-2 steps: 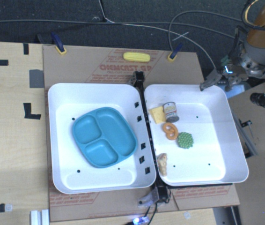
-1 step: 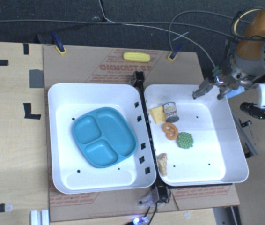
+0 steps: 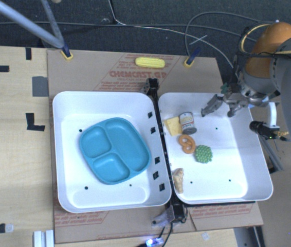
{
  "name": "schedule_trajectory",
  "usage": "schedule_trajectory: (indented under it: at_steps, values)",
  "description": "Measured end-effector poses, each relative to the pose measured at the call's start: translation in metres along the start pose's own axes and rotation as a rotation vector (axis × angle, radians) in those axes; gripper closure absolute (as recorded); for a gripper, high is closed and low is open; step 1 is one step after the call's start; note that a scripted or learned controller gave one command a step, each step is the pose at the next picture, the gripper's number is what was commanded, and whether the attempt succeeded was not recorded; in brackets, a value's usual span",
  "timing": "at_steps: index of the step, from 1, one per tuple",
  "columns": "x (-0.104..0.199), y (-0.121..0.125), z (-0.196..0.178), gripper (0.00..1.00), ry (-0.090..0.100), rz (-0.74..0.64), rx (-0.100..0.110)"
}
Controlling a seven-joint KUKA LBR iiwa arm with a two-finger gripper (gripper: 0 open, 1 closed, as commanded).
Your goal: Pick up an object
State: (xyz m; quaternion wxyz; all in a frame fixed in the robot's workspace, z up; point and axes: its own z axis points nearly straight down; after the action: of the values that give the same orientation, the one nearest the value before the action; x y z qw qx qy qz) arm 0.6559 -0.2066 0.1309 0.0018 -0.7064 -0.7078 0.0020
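The right bin (image 3: 238, 187) holds a small grey can (image 3: 187, 122), a yellow cheese wedge (image 3: 173, 125), a brown pretzel (image 3: 187, 144), a green broccoli-like piece (image 3: 203, 154) and a tan piece (image 3: 178, 178) near the front left corner. My gripper (image 3: 221, 106) hangs over the back right part of that bin, right of the can and apart from it. Its two fingers are spread, with nothing between them.
The left bin (image 3: 68, 189) holds a blue three-compartment plate (image 3: 114, 149). A yellow banana-like object (image 3: 149, 62) lies on the cardboard behind the bins. Cables run across the dark floor at the back. The arm's orange band (image 3: 275, 39) sits at the right.
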Motion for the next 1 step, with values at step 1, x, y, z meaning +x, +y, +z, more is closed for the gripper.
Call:
schedule_trajectory:
  at_steps: [1]
  values:
    - [0.0009,0.0005,0.0483,0.0,-0.003,-0.001,-0.006]
